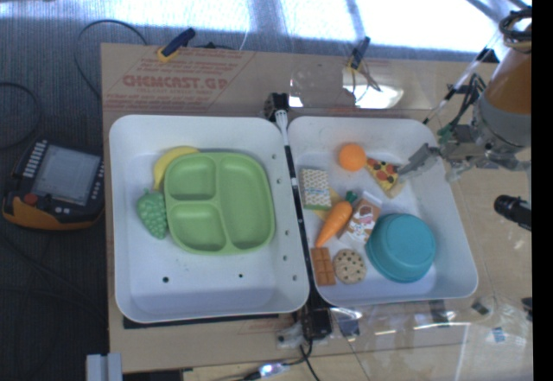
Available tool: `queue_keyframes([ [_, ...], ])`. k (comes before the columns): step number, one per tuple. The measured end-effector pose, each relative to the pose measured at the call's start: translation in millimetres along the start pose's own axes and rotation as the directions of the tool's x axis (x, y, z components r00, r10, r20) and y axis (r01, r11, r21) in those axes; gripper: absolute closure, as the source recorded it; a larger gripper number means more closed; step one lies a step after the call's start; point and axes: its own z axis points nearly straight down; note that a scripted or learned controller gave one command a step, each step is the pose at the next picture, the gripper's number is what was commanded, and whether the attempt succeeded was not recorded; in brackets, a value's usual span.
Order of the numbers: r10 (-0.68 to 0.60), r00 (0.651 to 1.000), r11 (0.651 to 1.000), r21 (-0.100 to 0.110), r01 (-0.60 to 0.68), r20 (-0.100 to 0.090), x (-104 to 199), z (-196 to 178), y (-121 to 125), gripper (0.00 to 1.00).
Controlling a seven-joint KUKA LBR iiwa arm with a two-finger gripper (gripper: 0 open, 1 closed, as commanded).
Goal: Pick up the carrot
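The carrot [334,222], orange with a green top, lies slantwise in the right bin [449,198], near its left wall and in the middle. My gripper [420,160] hangs over the right bin's upper right part, just right of a pizza slice [383,174]. It is well to the upper right of the carrot and apart from it. The arm's orange band [510,87] shows at the right edge of the view.
Around the carrot are an orange ball [351,156], a checked cracker [315,187], a small cake piece [364,220], a blue bowl [401,247], a cookie [349,266] and a wafer [321,265]. The left bin [130,267] holds a green divided plate [216,201], a banana [171,161] and grapes [153,213].
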Motion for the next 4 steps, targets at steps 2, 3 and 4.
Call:
queue_keyframes([
  [2,0.252,0.968,0.968,-0.016,-0.252,0.003,98.5,127.4,82.6,0.0],
  [3,0.251,0.968,0.968,0.006,-0.251,0.009,97.5,120.0,78.4,1.0],
  [4,0.25,0.968,0.968,-0.014,-0.25,0.008,97.7,117.5,82.3,0.0],
])
